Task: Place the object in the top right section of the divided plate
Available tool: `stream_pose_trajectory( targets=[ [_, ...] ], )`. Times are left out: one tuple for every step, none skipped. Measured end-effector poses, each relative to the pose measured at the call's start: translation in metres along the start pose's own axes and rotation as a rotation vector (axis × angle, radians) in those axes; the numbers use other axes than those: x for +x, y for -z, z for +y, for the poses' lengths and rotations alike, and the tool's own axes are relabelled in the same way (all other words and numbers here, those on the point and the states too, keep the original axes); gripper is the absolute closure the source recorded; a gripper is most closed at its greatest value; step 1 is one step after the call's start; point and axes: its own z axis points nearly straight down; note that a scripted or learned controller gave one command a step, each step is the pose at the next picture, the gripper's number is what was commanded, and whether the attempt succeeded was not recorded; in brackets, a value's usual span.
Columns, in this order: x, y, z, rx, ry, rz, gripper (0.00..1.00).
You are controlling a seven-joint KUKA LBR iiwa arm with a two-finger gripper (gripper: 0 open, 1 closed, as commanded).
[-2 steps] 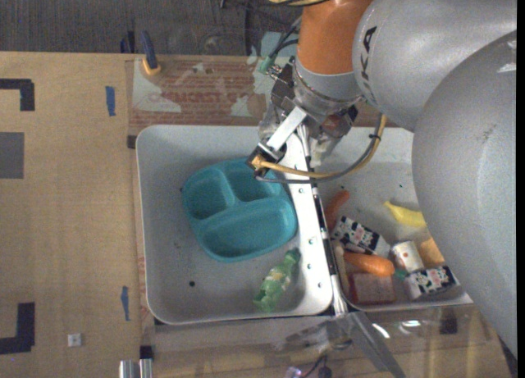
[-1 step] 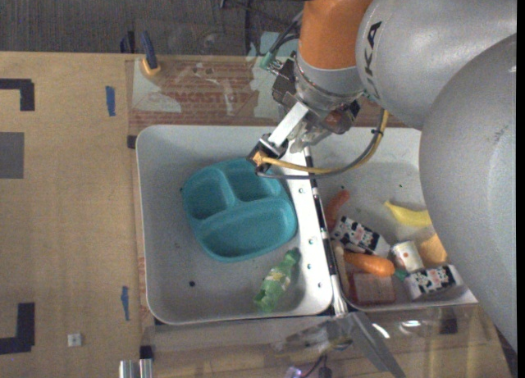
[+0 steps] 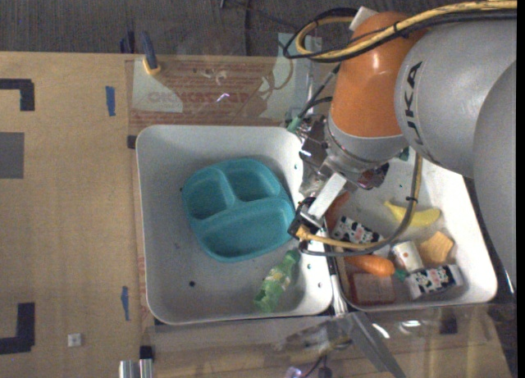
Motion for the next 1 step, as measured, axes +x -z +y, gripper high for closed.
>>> stream_pose_trajectory(
  targets=[
    [-0.0010, -0.0142, -0.0579, 0.001, -0.031, 0.000, 1.00]
  ],
)
